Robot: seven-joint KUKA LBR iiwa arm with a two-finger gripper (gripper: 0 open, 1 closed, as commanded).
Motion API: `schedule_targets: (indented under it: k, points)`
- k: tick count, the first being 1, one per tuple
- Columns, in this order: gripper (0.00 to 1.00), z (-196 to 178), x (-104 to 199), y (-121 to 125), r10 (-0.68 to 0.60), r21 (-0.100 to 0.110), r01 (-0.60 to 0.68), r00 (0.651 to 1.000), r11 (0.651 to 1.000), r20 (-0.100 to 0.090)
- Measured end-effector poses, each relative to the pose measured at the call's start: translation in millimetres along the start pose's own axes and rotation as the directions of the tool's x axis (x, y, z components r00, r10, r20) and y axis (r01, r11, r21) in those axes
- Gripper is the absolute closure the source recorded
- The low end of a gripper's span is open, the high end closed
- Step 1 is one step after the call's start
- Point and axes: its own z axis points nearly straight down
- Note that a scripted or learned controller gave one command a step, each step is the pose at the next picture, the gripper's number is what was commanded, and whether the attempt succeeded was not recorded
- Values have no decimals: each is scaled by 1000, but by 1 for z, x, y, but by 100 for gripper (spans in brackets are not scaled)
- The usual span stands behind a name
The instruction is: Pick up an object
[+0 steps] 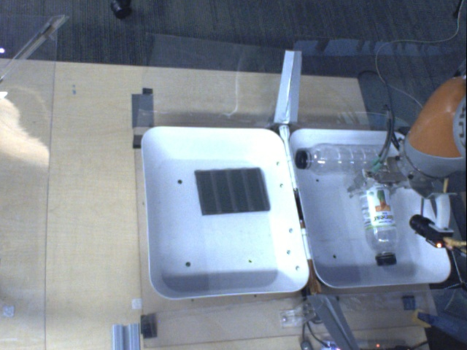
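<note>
Overhead, the arm above the right bin, near two clear bottles, jaws' state impossible to tell.

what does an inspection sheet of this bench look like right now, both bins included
surface: wooden bench bearing a left bin and a right bin, side by side
job's things: dark ridged pad flat in the left bin; two clear bottles in the right bin, one lying along its far wall, one labelled with its dark cap toward the near wall
clutter: nothing seen
grippers: pincer over the right bin beside the labelled bottle; state unclear
cables: thin cables at far right
surroundings: dark floor beyond the bench
</note>
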Motion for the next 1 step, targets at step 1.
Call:
schedule_targets:
  k: [1]
  points:
    - [100,-63,77,85,-202,13,202,979,979,-4]
